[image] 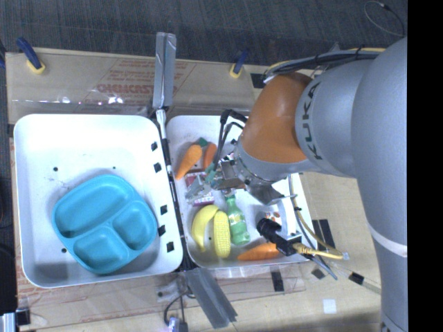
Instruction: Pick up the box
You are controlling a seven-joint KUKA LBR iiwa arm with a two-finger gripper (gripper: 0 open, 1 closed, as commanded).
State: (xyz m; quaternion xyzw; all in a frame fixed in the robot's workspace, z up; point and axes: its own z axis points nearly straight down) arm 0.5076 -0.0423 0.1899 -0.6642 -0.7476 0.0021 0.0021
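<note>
One box point(197, 184) just left of tool point(223, 175).

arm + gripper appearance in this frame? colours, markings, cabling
The arm is smooth grey with rounded casings, an orange band above the wrist and black KUKA lettering beside it. Thin cables loop over the band's top. The gripper is dark metal, with a black cable arcing above it.

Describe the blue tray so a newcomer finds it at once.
Start with the two white bins side by side; take the left bin, away from the grey arm. The blue tray lies tilted in its lower half. It is a flat, rounded dish split into three compartments, unlike the small toy foods heaped in the right bin.
</note>
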